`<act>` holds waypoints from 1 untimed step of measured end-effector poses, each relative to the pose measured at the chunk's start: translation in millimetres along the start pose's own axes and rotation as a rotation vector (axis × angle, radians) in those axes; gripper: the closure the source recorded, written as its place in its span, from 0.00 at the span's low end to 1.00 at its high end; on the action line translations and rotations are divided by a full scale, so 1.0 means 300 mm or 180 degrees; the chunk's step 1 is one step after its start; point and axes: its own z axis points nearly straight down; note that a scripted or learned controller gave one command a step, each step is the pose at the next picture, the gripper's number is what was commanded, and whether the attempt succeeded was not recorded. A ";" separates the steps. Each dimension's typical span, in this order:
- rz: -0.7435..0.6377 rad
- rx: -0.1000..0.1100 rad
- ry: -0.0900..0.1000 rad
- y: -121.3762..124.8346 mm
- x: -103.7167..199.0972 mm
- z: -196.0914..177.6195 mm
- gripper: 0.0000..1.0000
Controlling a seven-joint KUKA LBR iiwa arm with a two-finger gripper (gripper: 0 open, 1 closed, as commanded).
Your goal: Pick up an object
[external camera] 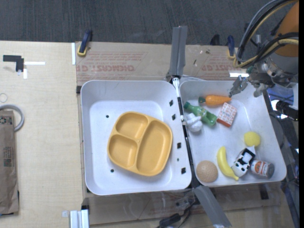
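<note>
Claw (240,85) sits at upper-right of the right bin (271,127), over its back rim; fingers look slightly spread w/ nothing between them, tho small in view, so that's a judgement. Nearest thing is the carrot (216,99), just beside the claw, below and to its left in the camera view; its long axis runs roughly left-right, orange tip toward the claw, green end away. So the coming move likely turns on a short drop down-left, w/ fingers closing across the carrot's short width.

Other candidates in the same bin: red-white box (227,114) just below the carrot, tilted; green bottle (200,113) and white lump (193,123) near the divider; yellow ball (252,138) mid-right; banana (225,163), cow toy (243,162), small can (262,168) and tan ball (207,171) along the front edge, well apart from the claw.

Room: carrot lies near the back wall, so little clearance behind it; box crowds it from the front; open floor to its right. Left bin (95,127) has a yellow divided plate (140,144), far from the claw; bench (42,141) beyond.
</note>
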 end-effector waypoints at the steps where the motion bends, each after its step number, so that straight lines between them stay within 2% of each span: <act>1: -0.0119 0.0003 0.0000 -0.195 0.123 0.273 0.00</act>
